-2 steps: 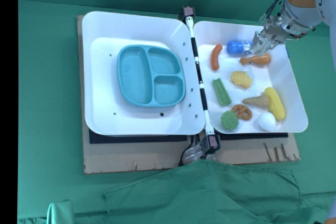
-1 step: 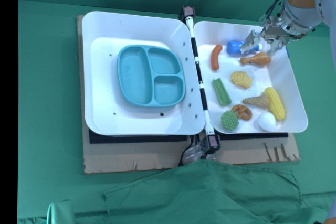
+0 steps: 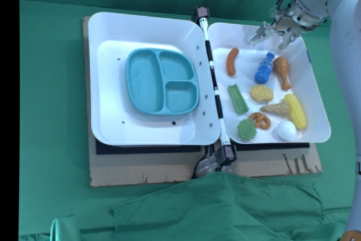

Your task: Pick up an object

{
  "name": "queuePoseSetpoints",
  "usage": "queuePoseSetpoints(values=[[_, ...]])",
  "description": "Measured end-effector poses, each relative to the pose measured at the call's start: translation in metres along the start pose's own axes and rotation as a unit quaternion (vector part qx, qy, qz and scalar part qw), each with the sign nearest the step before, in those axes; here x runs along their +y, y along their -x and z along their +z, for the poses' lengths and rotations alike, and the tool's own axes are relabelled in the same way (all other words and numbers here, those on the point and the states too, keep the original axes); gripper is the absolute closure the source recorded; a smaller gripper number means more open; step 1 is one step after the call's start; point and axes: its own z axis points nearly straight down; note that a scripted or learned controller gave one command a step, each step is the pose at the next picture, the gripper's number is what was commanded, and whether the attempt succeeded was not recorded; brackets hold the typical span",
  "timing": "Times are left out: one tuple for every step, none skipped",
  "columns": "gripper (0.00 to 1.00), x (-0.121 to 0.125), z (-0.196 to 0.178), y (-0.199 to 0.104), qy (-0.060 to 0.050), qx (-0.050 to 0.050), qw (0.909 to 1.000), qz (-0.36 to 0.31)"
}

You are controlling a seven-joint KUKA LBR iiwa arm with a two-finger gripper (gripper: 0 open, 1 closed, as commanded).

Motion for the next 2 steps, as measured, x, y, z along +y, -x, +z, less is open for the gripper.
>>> queuePoseSetpoints(values=[[0.00, -0.001, 0.014, -0.035, -0.009, -0.002, 1.0000, 0.002], [0.00, -0.023, 0.022, -0.082, -0.001, 0.001, 1.0000, 0.001]])
